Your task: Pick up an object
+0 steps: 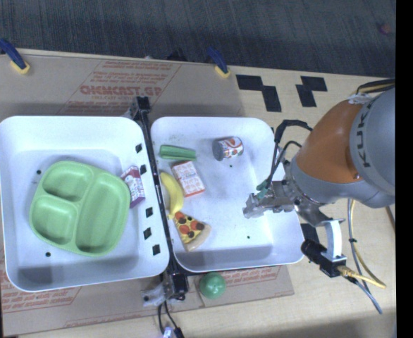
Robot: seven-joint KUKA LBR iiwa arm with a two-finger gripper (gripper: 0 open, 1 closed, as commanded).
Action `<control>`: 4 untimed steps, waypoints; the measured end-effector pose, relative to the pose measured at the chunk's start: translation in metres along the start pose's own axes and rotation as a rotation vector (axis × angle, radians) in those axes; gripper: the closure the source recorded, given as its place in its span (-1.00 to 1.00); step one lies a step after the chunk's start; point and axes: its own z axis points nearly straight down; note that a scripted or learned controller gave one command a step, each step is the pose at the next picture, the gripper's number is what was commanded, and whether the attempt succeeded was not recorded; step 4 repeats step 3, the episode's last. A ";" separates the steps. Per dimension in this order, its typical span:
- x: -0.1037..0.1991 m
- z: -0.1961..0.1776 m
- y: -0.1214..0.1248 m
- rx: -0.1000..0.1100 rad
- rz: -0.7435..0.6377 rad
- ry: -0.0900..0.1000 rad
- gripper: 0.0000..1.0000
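Note:
The right bin (263, 129) holds a small red and white can (228, 147), a green stick-shaped piece (177, 152), a red and white carton (187, 177), a yellow banana (171, 193) and a pizza slice (190, 230). My gripper (256, 208) hangs over the right side of this bin, well to the right of the carton and below the can. It touches none of these objects. The grey arm with its orange band (333, 153) reaches in from the right.
The left bin (9, 136) carries a green divided plate (79, 206) and a small dark red packet (133, 184) by its right wall. A green ball (211, 285) lies on the cardboard below the bins. Blue clamps (13, 56) grip the board's far edge.

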 end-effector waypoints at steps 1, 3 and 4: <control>0.012 -0.109 0.001 -0.004 -0.002 -0.002 1.00; 0.010 -0.095 0.099 -0.002 -0.002 0.000 1.00; 0.010 -0.095 0.099 -0.002 -0.002 0.000 1.00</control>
